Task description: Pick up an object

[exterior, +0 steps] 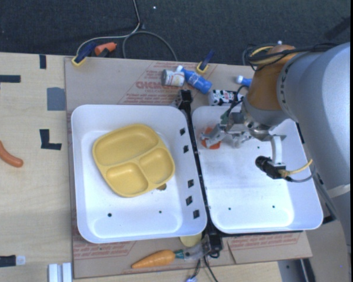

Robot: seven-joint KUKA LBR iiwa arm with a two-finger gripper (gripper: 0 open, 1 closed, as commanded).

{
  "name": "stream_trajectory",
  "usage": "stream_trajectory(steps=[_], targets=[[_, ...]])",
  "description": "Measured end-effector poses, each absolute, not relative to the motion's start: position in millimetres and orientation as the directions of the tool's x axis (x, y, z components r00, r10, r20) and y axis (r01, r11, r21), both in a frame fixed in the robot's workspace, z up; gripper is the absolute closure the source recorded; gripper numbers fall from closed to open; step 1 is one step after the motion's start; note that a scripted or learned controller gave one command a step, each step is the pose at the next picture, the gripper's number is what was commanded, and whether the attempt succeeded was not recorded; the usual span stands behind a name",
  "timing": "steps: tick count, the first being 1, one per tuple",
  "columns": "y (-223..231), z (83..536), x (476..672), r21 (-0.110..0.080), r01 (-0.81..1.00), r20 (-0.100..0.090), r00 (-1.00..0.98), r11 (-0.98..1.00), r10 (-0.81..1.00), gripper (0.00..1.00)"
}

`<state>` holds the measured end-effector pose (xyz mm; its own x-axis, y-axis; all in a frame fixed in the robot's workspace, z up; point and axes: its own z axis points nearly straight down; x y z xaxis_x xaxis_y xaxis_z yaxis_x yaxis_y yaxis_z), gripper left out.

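I'm seeing the gripper (228, 133) hanging low in the right bin (253, 210); whether it's spread or pressed together, I cannot tell. A small orange-red object (210, 138) is lying just left of it. Further left, a yellow divided plate (134, 159) is sitting in the left bin (88, 216).

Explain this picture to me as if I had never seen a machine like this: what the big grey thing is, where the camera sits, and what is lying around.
The big grey shape on the right is a robot arm with an orange band near its wrist. One camera, fixed above the bench, looks down at a slant. The bench carries two shallow white bins. The left bin holds a yellow divided plate. The arm's claw is down in the right bin, near its top left corner, right beside a small orange and white object. Whether the claw actually grips it cannot be told from here. Outside the bins lie a toy sausage at far left, a toy carrot at the front, and a blue and white object behind the bins.
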<state>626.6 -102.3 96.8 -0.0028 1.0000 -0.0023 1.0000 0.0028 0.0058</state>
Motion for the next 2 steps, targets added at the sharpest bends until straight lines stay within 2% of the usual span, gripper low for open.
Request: stream_trajectory(steps=[1, 2], targets=[[-119, 85, 669.5, -0.003, 1.000, 0.001, -0.003, 0.003, 1.000, 0.00], [-94, 86, 658.5, 0.002, 1.000, -0.002, -0.002, 0.002, 1.000, 0.00]])
